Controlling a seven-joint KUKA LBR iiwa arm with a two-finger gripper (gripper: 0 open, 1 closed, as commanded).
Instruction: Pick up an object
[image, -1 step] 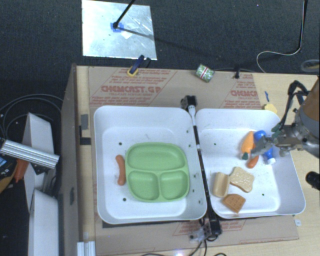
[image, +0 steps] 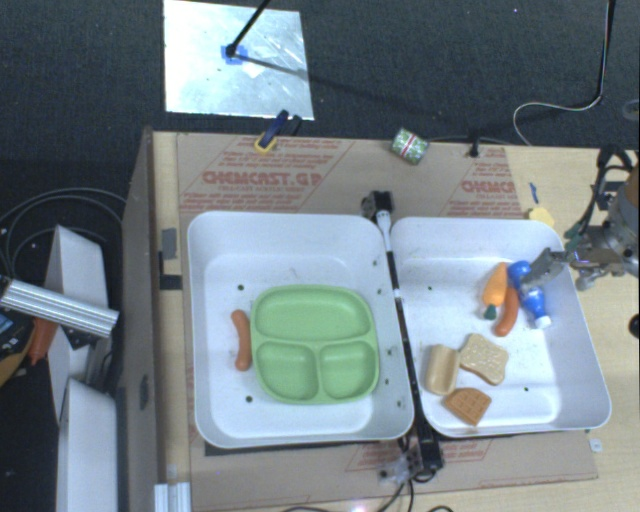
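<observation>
I am watching the arm (image: 622, 235) reaching in from the right, with its gripper (image: 548, 264) hanging over the right bin's (image: 585, 385) far right wall, close to the rim. I cannot tell from this slanted look-down how the gripper is set, since the tip is a small dark blur against the white plastic, and nothing is showing in its grasp. The nearest thing to it is a blue bottle (image: 528, 292), which is lying just beside and slightly below the tip, toward the bin's middle, with its long axis running from upper left down to lower right. Touching or nearly touching it on the left are a carrot (image: 495, 285) and a red sausage (image: 508, 314), both lying roughly upright in the view, so I am judging that cluster to be crowded. A closing grasp on the bottle is likely to want the gripper turned across the bottle's long axis, and it risks nudging the carrot. Further down the bin, well apart from the tip, a slice of toast (image: 484, 358), a pale bread roll (image: 440, 368) and a cracker (image: 467, 405) are lying in a loose group. In the left bin (image: 215, 260) a green divided plate (image: 314, 343) is sitting with an orange sausage (image: 241, 340) just beside its left edge, far from the arm.
</observation>
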